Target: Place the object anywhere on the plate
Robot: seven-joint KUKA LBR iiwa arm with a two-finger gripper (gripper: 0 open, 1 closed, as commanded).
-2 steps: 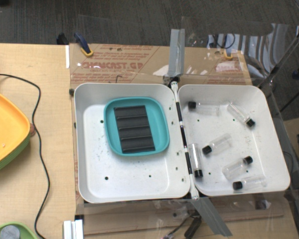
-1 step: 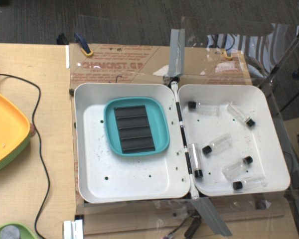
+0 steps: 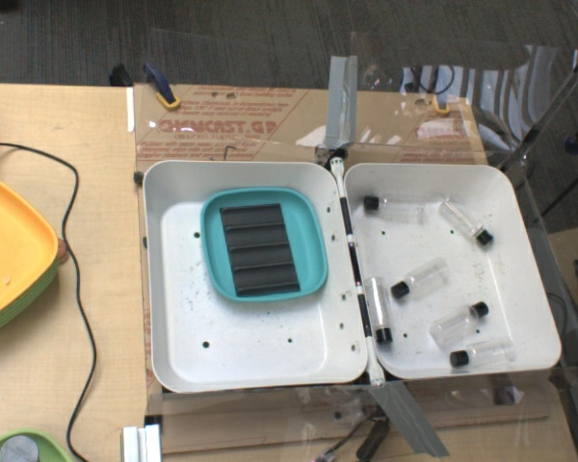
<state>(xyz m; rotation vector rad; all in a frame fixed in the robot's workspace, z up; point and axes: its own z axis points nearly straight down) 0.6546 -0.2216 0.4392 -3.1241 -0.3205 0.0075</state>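
Claw state cannot be told; vials (image 3: 419, 280) in right bin (image 3: 522, 221) look light, stiff, slick, roll-prone, so grip one across mid-barrel for plate (image 3: 314, 250).

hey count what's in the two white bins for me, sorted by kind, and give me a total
Clear plastic vials with black caps, right bin: 6
Teal rounded-square plastic plate, left bin: 1
Dark grey ribbed block on the plate: 1
Total: 8
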